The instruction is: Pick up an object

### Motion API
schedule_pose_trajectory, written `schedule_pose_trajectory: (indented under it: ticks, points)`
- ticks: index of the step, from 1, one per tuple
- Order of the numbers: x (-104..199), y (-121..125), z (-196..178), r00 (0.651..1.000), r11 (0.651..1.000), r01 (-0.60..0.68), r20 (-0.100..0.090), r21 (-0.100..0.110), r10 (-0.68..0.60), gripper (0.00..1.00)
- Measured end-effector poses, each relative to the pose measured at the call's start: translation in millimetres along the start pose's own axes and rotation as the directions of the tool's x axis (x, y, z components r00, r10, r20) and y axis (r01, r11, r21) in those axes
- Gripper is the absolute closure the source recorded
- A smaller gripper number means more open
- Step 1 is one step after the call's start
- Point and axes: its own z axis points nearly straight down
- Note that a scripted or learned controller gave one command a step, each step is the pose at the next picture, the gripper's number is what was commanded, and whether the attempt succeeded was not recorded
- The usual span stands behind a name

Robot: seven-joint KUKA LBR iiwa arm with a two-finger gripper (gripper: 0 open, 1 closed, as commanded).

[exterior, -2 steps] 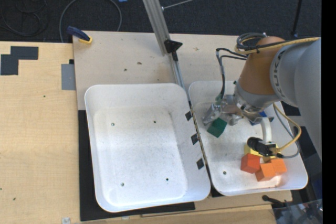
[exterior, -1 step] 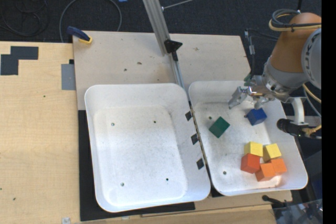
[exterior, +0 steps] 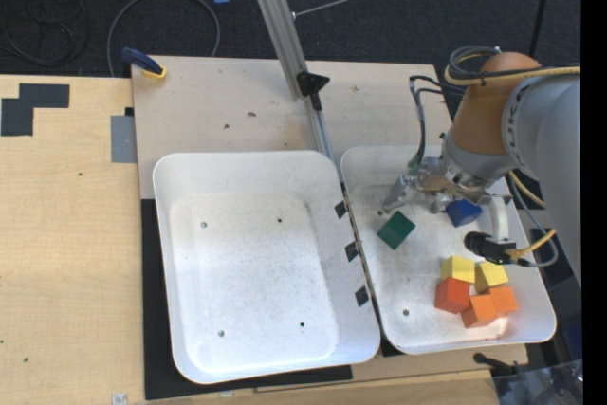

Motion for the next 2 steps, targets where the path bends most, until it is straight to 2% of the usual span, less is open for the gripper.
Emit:
schedule_pose_trajectory:
  ticks: [1, 2]
  points:
    - [29.5, -88.4, -4.6, 1.0, 1.0, -0.004, 0.0, -0.004, 0.004, 0.0]
    - [29.2, -87.6, -4.3, 1.0, 1.0, -0.005, -0.001, -0.002, 0.004, 0.0]
